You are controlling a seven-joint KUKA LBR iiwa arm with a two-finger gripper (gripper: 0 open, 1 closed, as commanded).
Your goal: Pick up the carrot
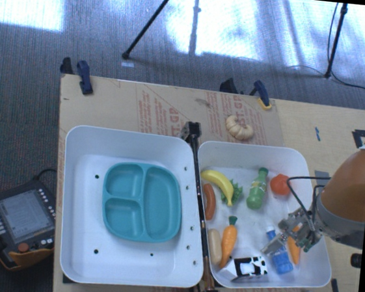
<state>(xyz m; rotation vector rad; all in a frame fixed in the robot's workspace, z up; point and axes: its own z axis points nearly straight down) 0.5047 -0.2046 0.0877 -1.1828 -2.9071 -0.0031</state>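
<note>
You are looking down at a slant on a counter (147,108) that is carrying two shallow white bins side by side. The left bin (85,164) is holding a teal divided plate (142,201) lying flat near its middle. The right bin (298,163) is holding the clutter: the carrot (228,241) is lying lengthwise in the lower left part of that bin, green top pointing away from you and tip toward the near wall, just beside a pale bread-like roll (215,244) on its left. Above it you are seeing a banana (219,184) resting against a leafy green piece (235,192), a hot dog (209,201) along the bin's left wall, a green bottle (257,188) and a red tomato (280,184) farther right. A black-and-white carton (250,267) is sitting near the front wall, just right of the carrot's tip. The arm is reaching in from the right, and its gripper (293,234) is hanging over the right side of this bin, well apart from the carrot, right above a blue object (279,256) and a small orange piece (294,250). You cannot tell whether the jaws are open or closed, since the metal parts are blurring together there. A small pale pumpkin (239,127) is sitting on the bare counter behind the right bin, and a teach pendant (17,221) is lying on the floor to the left.
</note>
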